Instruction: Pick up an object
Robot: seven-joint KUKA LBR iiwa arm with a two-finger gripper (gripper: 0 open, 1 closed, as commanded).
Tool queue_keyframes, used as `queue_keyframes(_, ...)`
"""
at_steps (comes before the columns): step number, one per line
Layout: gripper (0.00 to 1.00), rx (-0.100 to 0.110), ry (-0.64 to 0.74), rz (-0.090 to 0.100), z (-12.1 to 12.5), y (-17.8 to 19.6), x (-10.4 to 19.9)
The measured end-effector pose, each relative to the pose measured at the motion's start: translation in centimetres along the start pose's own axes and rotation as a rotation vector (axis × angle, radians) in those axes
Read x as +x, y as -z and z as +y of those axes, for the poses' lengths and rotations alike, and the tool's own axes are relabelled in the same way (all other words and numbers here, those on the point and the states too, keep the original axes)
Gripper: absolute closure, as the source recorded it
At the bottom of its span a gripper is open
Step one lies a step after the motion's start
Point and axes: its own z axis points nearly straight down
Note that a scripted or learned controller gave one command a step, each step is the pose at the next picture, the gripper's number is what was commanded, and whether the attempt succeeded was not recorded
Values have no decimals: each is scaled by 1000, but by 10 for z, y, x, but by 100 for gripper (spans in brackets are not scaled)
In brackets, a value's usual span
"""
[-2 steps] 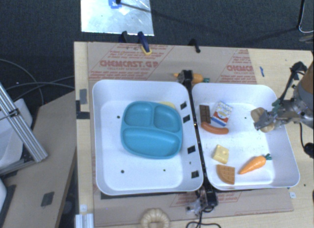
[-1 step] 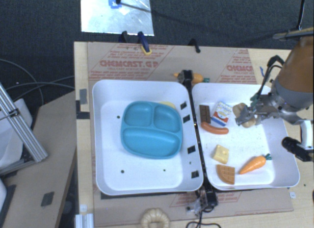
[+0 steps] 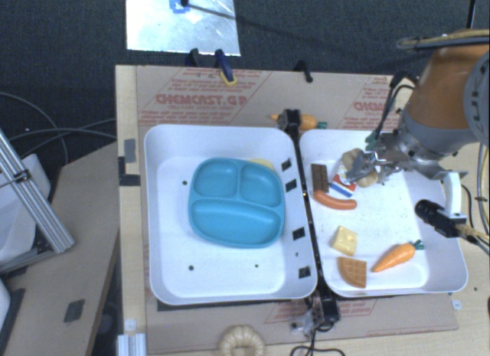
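Observation:
The right bin holds several toy foods. Along its left side lie a red sausage, a brown chocolate bar and a small red, white and blue piece. A yellow cheese wedge, a waffle and an orange carrot lie nearer the front. My gripper hangs low over the bin's back part, right beside a tan lumpy object and just right of the chocolate bar. Whether anything sits in its grasp is hidden.
A blue divided plate lies in the left bin, with a yellow piece peeking out behind it. An orange-yellow item sits behind the bins. A pale ring lies off the front edge.

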Motion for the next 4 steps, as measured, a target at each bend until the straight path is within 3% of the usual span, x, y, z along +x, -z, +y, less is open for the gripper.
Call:
queue_keyframes(3, 100, 2, -1, 0, 61, -7, 133)
queue_keyframes(4, 100, 2, -2, 0, 61, -2, 163)
